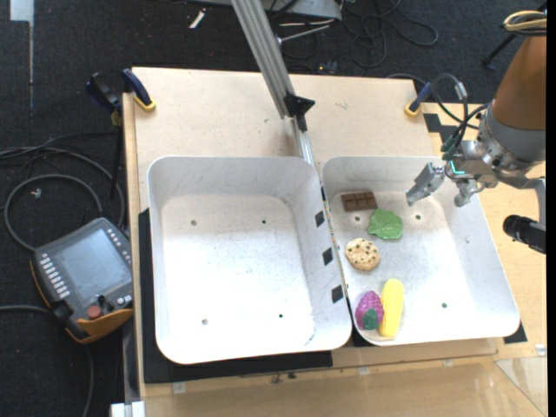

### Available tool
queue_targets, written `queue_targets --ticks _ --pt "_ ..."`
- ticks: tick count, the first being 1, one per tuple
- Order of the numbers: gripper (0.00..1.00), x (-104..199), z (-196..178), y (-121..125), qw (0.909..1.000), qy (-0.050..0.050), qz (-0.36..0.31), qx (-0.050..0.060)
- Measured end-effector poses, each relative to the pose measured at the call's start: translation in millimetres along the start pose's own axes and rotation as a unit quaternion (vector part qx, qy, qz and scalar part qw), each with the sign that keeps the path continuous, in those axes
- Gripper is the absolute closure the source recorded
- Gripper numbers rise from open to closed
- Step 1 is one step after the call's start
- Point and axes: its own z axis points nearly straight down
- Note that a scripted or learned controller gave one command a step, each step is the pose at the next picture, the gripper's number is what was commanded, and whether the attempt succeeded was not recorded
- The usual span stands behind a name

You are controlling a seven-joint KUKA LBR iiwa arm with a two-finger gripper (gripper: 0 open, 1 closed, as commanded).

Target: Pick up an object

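The arm enters from the right and its upper body is cut off by the frame edge, so only the orange band and grey wrist show; the gripper [444, 187] hangs over the far right part of the right bin [473, 259], its two fingers [424, 185] spread apart with nothing between them. Whether the fingertips touch the bin floor is hard to make out. The toy objects lie to the gripper's left and nearer the camera: a brown chocolate bar [358, 201] near the far wall; a green leafy piece [386, 226] just beside it; a cookie [362, 254] below that; a purple grape bunch [369, 310] and a yellow corn cob [392, 307] touching side by side at the near rim. The green piece is the closest to the fingers, yet apart from them. The left bin [174, 233] sits alongside.
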Motion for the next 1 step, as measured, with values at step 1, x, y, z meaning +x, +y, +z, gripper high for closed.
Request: queue_targets --ticks 1 --pt "0.00 -0.2 -2.2 0.7 1.0000 -0.001 0.000 -0.002"
